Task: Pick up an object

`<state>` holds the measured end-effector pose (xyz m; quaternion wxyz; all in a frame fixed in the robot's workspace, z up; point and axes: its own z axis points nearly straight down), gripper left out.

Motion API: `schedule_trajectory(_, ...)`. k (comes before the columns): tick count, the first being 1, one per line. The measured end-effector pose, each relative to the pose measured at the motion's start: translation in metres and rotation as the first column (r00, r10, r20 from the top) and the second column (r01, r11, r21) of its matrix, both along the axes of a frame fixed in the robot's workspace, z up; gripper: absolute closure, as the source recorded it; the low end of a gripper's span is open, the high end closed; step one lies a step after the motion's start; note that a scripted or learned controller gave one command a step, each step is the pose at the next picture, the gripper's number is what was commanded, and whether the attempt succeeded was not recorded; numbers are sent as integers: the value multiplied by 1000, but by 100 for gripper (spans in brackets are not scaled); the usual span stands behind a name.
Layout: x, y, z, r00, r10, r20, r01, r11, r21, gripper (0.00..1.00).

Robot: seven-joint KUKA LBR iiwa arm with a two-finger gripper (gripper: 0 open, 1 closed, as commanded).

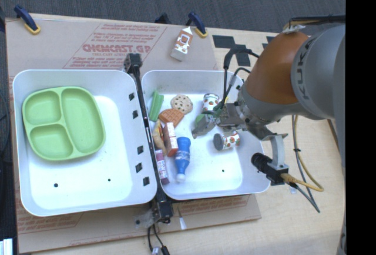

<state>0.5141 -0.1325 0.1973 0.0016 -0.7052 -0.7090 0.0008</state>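
Cardboard (111, 42) behind bins, red print "CHEMCAST GP". Left bin (76, 189): one green divided plate (61, 123). Right bin (205, 183), my landmark: at left wall, one green stick (155, 105), one blue bottle (182, 157); middle, one cookie (181, 104); right part, two small cans (226, 141). Behind it, one small bottle (183, 43). Gripper (214, 118) low in right part; claw state cannot tell.

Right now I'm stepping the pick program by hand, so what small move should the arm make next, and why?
Probably a short, straight descent. The end effector sits low in the right white bin, among a grey-green object at its tip, a small patterned cup upright and a second small cup on its side. Whether it grips anything is unclear, so lower gently before closing.
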Motion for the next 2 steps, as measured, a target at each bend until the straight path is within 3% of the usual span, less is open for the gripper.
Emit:
schedule_trajectory(1, -1, 32, -85, 1000, 0, 2, 0, 1000, 0, 0)
schedule_trajectory(2, 0, 32, -75, 1000, 7, 2, -7, 1000, -1, 100)
